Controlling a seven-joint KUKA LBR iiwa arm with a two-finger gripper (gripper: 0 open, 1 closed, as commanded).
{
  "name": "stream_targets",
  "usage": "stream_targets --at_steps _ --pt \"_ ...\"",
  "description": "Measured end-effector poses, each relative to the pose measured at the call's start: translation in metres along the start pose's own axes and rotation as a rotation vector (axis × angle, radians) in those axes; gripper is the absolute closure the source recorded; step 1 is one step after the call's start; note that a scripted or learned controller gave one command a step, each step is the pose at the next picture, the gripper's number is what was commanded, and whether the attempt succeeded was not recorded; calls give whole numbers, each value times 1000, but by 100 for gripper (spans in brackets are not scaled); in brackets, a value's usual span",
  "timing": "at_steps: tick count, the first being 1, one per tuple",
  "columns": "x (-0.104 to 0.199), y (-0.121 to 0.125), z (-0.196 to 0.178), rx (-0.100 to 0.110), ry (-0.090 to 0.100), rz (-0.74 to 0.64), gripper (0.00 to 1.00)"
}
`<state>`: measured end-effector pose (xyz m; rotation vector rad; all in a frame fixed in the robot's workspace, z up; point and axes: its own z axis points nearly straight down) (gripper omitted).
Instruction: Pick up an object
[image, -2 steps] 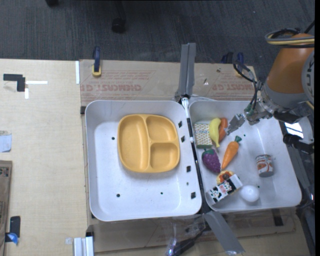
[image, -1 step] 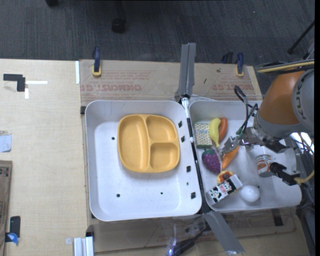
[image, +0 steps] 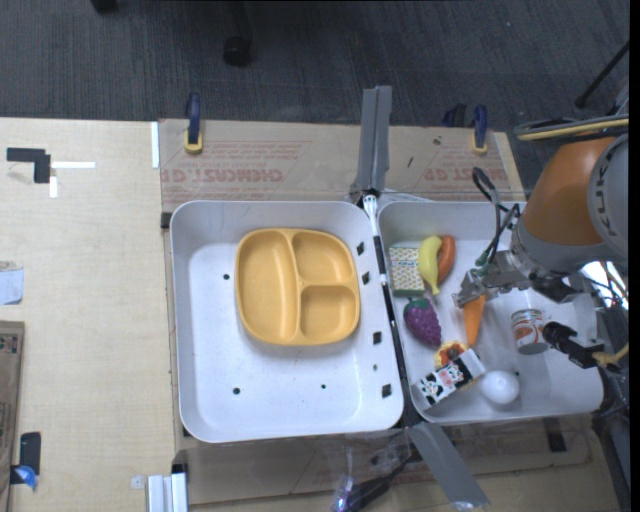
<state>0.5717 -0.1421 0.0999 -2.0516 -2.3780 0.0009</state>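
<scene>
Orange carrot (image: 472, 318), upright in right bin (image: 560, 400)

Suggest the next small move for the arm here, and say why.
Probably lower the gripper straight down onto the carrot. It sits just above the carrot's upper end in the right bin, and nothing shows between its fingers. The grapes and can lie apart, leaving room.

yellow divided plate (image: 297, 285) in white left bin (image: 200, 400) | yellow banana (image: 430, 262) | orange carrot (image: 471, 318) | purple grapes (image: 423, 321) | green-checked box (image: 405, 268) | black-and-white cow-patterned carton (image: 447, 379) | white ball (image: 499, 388) | red-and-white can (image: 527, 330) | grey arm, orange band (image: 560, 205)
</scene>
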Motion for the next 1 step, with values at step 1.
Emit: stream_targets --at_steps 1 --pt "55 23 -137 0 -2 -20 100"
